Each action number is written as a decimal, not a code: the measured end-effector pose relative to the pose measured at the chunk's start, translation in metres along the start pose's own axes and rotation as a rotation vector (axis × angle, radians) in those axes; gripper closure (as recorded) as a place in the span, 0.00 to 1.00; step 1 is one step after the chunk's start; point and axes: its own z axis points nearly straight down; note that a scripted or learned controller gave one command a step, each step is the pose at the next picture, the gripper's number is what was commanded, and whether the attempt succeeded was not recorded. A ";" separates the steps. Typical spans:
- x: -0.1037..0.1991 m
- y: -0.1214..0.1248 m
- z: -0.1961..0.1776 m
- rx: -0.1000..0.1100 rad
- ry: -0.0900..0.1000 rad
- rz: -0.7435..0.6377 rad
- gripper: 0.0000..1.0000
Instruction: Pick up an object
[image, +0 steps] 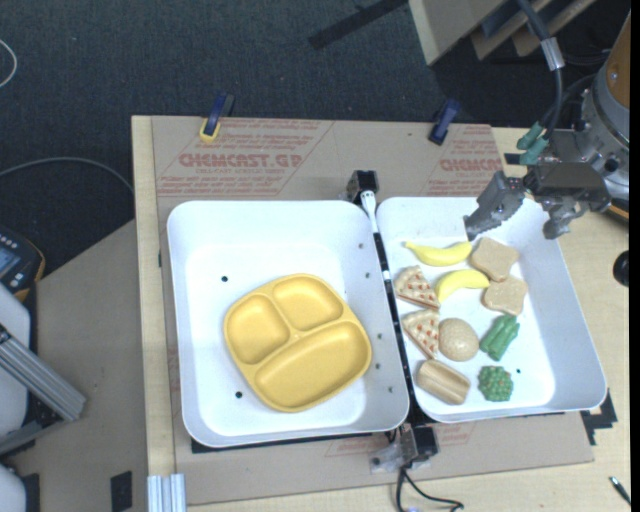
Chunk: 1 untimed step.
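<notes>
We look down at a slant on a bench (300, 150) with two shallow white bins side by side.

The left bin (195, 300) holds a yellow divided plate (296, 341), lying flat with three compartments.

The right bin (560, 300) holds toy food, clustered toward its left and middle. Two bananas lie near the top: one (436, 252) higher, one (460, 284) just below it. To their right sit two bread slices (494, 258) and (503, 296), close together. Along the left side are two pizza wedges (414, 288) and (422, 332). Beside the lower wedge is a round tan piece (458, 339), perhaps a potato or roll; we cannot tell which. Below it lies a hot dog (442, 380). At the right of the cluster are a green pepper-like piece (499, 336) and a broccoli floret (495, 383); both are small and hard to make out.

The arm (585, 165) comes in from the right, and its upper part is cut off at the frame edge. The gripper (497, 210) hangs over the top of the right bin, just above the upper bread slice and to the right of the upper banana. We see nothing between its fingers. One grey finger (492, 212) is plain; the other is hidden or blurred against the wrist, so we cannot tell whether the jaws are spread or closed.

Two clamps (213, 118) and (443, 122) grip the bench's far edge.
</notes>
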 end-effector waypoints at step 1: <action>-0.002 0.003 -0.015 -0.014 -0.002 0.003 1.00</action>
